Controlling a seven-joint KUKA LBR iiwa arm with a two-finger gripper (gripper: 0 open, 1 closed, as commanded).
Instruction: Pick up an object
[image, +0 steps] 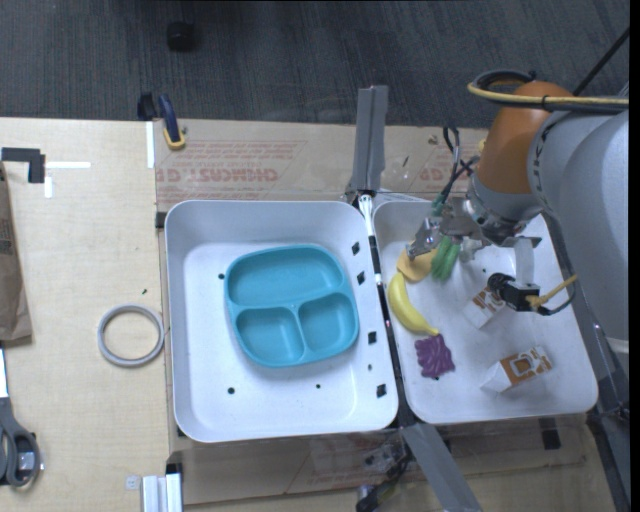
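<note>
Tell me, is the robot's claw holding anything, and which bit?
It cannot be told. The gripper sits over a green thing beside the banana, but no grasp shows.

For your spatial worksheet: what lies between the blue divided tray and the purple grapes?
In the camera view, the bins' adjoining white walls and the banana lie between the blue tray and purple grapes.
</note>
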